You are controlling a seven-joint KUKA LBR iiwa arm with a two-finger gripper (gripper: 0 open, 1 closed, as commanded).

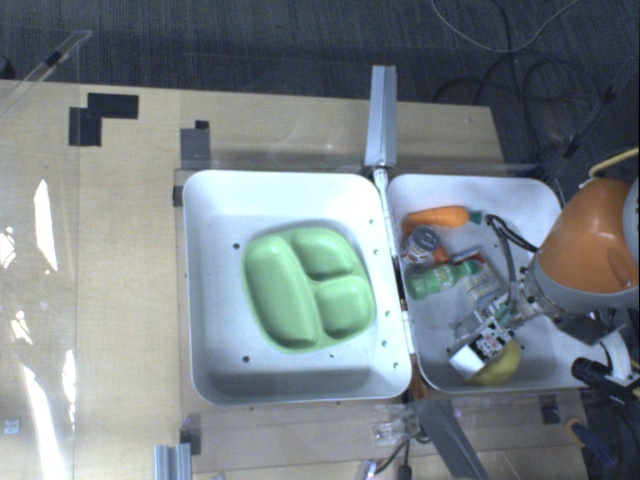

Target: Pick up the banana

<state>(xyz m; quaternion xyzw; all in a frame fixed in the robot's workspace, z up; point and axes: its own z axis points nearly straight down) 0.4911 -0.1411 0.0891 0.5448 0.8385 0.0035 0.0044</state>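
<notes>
The curved yellow banana (499,366) lies at the near edge of the right shallow white bin (440,203), touching a small white block (466,359). The two-finger gripper (492,330) sits just above it; whether it grips is impossible to tell. A crowded descent could catch the block instead.

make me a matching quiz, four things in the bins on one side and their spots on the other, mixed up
Things:
1. yellow banana
2. orange carrot
3. green sectioned plastic tray
4. green plastic bottle

Places:
A. centre of the left bin
B. far end of the right bin
C. near edge of the right bin, by the tool
D. middle of the right bin, against its left wall

Pairs: 1-C, 2-B, 3-A, 4-D
</notes>
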